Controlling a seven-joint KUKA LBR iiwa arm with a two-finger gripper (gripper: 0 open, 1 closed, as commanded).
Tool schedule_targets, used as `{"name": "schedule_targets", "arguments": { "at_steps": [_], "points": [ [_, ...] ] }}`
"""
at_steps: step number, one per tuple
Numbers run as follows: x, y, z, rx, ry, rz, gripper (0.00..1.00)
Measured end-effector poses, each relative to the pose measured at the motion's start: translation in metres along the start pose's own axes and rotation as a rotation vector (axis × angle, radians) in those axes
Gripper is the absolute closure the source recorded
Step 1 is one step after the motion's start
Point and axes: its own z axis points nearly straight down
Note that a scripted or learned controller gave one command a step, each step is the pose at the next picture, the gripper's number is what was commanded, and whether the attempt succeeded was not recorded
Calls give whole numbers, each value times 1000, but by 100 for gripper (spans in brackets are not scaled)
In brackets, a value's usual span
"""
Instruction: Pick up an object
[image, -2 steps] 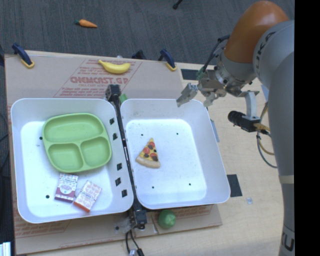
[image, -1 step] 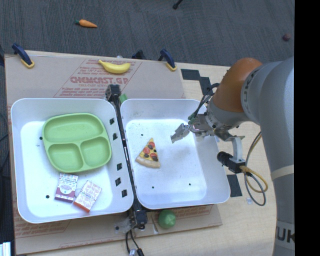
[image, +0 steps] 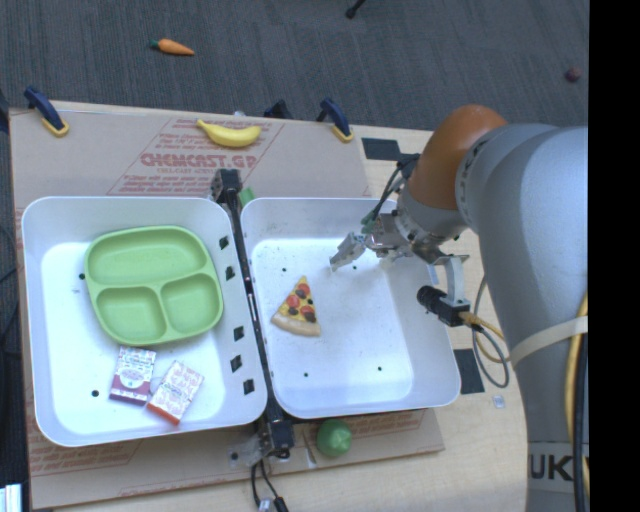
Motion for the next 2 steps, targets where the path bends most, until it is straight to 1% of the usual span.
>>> {"name": "schedule_targets", "arguments": {
  "at_steps": [1, 2],
  "points": [
    [0, -17, -18, 0, 0, 1, 0],
    [0, -46, -16, 1, -1, 0, 0]
  ]
}}
